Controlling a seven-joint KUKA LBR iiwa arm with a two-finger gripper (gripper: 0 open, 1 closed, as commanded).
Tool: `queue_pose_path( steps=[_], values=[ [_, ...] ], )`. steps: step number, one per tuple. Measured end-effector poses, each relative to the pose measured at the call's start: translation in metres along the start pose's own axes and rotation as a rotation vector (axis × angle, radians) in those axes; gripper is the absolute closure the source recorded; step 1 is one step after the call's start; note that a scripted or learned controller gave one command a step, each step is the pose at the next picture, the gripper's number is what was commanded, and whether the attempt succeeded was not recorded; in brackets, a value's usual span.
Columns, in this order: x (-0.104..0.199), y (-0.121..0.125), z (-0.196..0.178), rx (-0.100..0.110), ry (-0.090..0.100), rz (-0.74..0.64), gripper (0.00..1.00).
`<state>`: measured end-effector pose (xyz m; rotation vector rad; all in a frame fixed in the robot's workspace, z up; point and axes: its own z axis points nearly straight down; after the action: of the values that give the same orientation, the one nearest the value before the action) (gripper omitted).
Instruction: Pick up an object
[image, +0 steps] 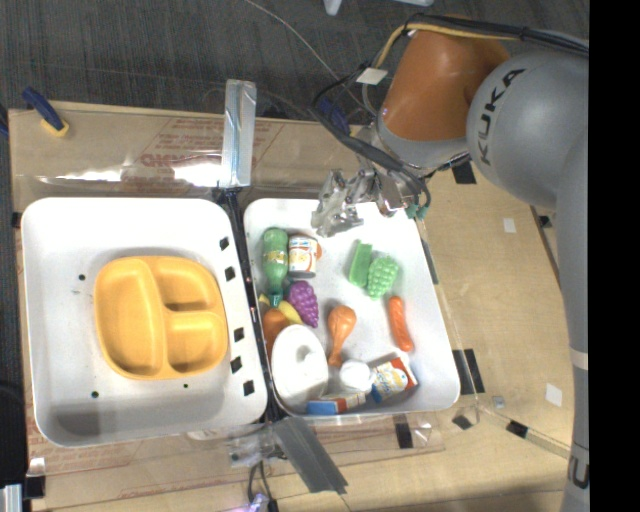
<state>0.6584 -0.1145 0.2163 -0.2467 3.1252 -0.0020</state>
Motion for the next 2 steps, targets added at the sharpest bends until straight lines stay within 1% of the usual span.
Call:
queue_pose_path(
  steps=[1,2],
  values=[
    [0.018,-0.075,-0.007,0.002,0.001,-0.174,1.00],
    [0.008,-0.043,-0.006,-0.002,0.004,-0.281,1.00]
  ],
)
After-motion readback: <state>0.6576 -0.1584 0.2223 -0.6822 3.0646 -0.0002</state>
